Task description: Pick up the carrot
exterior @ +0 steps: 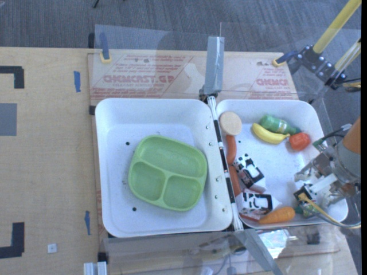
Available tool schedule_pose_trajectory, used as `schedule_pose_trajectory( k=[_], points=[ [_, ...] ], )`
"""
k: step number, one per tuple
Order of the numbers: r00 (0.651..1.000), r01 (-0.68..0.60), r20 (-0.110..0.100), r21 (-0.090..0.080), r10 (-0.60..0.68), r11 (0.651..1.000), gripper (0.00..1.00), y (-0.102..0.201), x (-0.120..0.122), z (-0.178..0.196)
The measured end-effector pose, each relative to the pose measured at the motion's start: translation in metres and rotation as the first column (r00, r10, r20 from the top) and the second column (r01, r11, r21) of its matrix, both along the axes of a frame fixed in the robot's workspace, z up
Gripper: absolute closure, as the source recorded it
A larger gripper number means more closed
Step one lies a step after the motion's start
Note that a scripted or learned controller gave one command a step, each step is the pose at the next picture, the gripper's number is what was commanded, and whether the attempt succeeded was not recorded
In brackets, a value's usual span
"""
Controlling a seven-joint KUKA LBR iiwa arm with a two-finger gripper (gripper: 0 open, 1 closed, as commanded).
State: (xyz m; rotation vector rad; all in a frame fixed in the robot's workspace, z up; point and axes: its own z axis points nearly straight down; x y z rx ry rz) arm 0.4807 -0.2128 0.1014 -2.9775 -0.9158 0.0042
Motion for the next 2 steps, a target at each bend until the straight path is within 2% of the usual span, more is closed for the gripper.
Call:
schedule_pose_trajectory(
  k=[2],
  points=[
    [1.0,0.0,0.0,0.0,0.0,1.0,0.0,-0.0001,0.0,0.0]
  ],
)
